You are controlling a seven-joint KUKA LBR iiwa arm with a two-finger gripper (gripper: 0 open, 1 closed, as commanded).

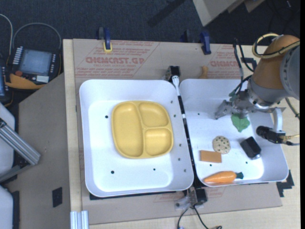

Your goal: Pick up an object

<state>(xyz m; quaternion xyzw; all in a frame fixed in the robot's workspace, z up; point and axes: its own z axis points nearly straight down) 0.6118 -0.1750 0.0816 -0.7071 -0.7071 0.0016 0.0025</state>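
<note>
The right bin (pixel 200 99) holds several small objects. A green piece (pixel 241 123) lies near its middle right, and a round speckled cookie (pixel 221 144) sits below it. A tan rectangular block (pixel 210 156) is just under the cookie. An orange carrot (pixel 222 177) rests against the front rim, and a black block (pixel 250 147) sits to the right. My gripper (pixel 233 111) hangs low over the right bin, directly above and touching or nearly touching the green piece's upper edge. The wrist hides the contact point.
In the left bin (pixel 90 128) lies a yellow divided plate (pixel 142 129). A black ridge (pixel 183 123) separates the two bins. The arm's grey body and orange band (pixel 276 61) reach over the right bin's far right side. Blue clamps (pixel 106 37) stand at the bench's back edge.
</note>
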